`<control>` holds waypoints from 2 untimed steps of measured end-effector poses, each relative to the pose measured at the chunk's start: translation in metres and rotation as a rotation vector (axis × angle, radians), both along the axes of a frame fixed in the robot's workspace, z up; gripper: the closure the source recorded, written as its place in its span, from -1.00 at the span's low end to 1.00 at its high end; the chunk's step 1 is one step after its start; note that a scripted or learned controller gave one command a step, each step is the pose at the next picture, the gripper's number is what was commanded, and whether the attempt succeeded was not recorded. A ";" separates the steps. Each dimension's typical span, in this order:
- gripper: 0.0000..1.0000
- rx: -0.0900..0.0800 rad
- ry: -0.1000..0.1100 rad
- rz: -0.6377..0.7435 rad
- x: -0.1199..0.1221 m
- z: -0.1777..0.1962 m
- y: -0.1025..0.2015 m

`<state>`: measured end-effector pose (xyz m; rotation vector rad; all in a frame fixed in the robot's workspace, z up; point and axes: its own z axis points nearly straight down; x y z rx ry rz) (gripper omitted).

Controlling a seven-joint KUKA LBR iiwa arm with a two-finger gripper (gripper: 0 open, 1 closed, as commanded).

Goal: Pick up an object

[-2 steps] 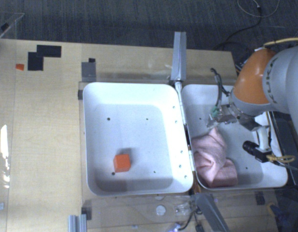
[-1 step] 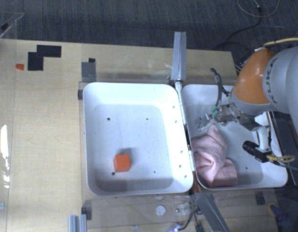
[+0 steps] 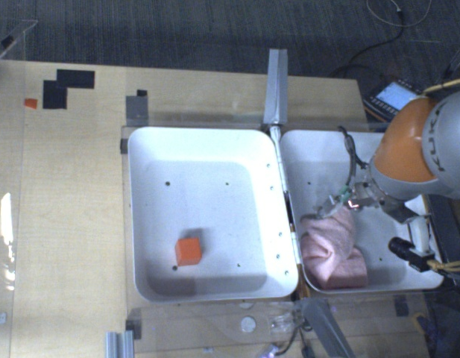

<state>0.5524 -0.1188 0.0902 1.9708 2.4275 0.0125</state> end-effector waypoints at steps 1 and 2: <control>-1.00 0.005 0.002 -0.197 0.045 -0.001 0.031; -1.00 0.000 0.000 -0.064 -0.011 0.000 -0.008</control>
